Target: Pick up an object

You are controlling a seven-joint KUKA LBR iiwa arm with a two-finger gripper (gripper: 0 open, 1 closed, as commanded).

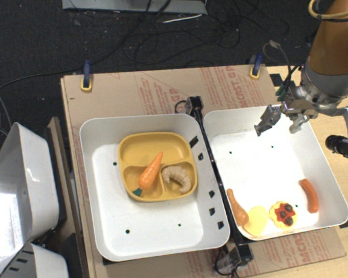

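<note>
Table (157, 88): brown board, two white bins. Left bin (109, 232): yellow plate (133, 151) holding carrot (151, 170) and shrimp (177, 178). Right bin (322, 171): sausage (310, 195), pizza slice (283, 213), drumstick (237, 207) along near rim. Tool (281, 119): fingers spread, grasping nothing, above right bin's far edge. Dark floor, cables beyond.

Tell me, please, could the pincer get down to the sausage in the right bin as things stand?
Probably yes. The pincer hangs over the right bin's far end, and the sausage lies alone near the right wall, nothing over it. That wall beside it could crowd one finger.
</note>
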